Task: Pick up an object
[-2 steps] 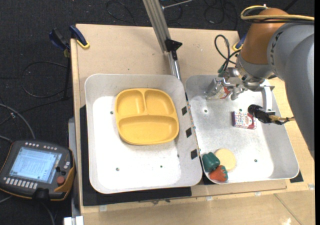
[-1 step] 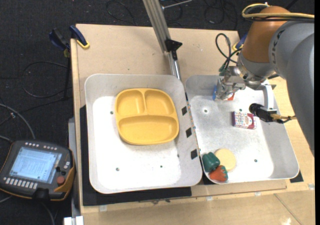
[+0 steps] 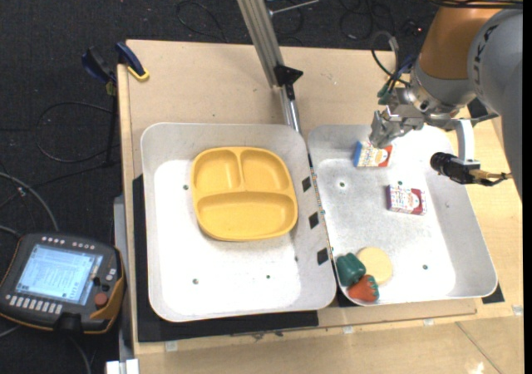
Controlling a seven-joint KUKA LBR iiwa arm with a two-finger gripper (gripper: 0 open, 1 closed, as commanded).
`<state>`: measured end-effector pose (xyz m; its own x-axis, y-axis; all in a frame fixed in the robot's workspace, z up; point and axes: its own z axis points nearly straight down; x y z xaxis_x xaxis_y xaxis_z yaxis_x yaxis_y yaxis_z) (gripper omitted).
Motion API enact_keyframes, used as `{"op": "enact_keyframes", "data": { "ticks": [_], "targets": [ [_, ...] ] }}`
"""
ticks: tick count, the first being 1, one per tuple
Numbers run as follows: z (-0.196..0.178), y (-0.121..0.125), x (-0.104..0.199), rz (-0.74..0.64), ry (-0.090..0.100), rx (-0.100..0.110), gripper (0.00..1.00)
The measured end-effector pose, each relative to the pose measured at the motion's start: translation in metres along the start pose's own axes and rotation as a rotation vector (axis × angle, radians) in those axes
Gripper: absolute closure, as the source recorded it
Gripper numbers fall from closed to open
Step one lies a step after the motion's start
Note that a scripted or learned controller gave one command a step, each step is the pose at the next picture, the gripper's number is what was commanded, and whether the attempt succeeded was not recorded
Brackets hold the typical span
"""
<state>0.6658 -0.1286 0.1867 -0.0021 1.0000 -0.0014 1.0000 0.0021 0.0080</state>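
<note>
wooden bench [image 3: 208,81], right bin [image 3: 449,256], end effector [image 3: 381,138] touching small carton [image 3: 371,155], grip state unclear

Grey arm [image 3: 499,48] with orange band [image 3: 453,27], black cables
</note>
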Motion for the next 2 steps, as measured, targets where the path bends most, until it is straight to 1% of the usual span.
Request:
{"op": "enact_keyframes", "data": {
  "ticks": [1,2],
  "targets": [
    [-0.041,0.002,0.000,0.000,0.000,0.001,1.00],
    [-0.050,-0.006,0.048,-0.005,0.003,0.007,1.00]
  ]
}}
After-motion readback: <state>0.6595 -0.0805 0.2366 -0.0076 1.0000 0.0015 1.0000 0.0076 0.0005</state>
